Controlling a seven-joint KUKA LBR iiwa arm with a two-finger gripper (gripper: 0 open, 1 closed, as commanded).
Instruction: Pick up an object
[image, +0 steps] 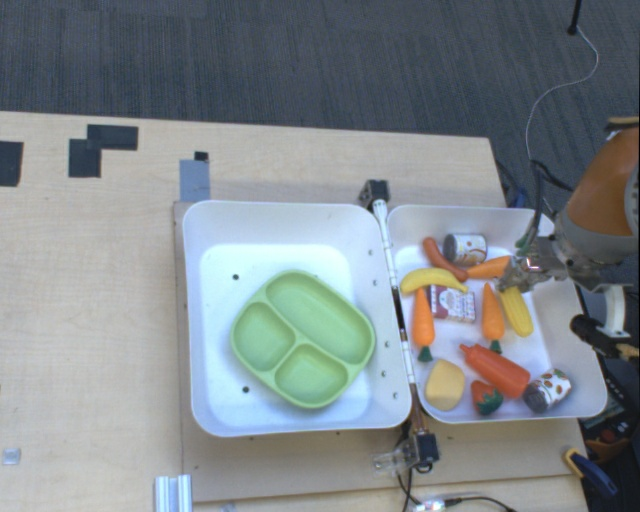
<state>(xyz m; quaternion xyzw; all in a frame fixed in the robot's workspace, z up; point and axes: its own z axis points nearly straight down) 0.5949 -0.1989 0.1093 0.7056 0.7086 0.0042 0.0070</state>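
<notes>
Pincer (524, 266): fingers' state cannot be told. Corn cob (516, 311) just below; carrot (490, 267) beside. Descend squarely, straddle one item, avoid neighbours.

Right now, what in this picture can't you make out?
- Gripper, camera view: small and blurred, so its grasp state is unclear.
- Arm: cut off by the right edge.
- Can label: too small to read.
- Packet print: too small to read.
- Right bin floor: largely hidden under toy food.
</notes>
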